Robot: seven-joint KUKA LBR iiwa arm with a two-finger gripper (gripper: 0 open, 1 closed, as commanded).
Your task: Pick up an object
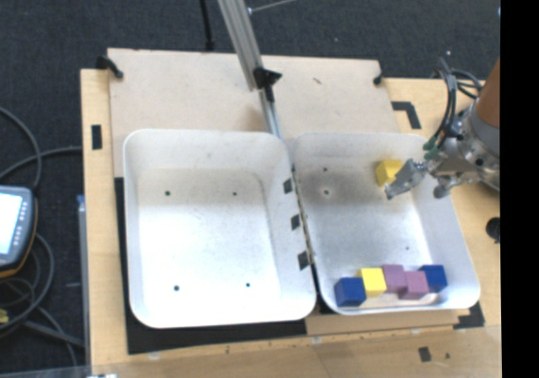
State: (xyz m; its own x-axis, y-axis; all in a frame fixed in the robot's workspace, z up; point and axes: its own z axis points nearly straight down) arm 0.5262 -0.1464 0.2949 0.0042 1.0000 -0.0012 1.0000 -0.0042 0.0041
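Observation:
A small yellow block [387, 171] lies in the right bin [456, 237], near its far wall. My gripper [420, 185] hangs over the bin's far right part, just right of that block. Its fingers stand apart and open, with nothing between them, and the left finger [399, 182] is close beside the yellow block. Along the bin's near wall sits a row of blocks: a blue one [349, 290], a yellow one [373, 280], two purple ones [404, 279] and another blue one [433, 277].
The left bin [128, 199] sits next to the right one. A slanted metal pole [240, 23] comes down to the gap between the bins at the back. A handheld screen [13, 229] and cables lie off the bench at the left.

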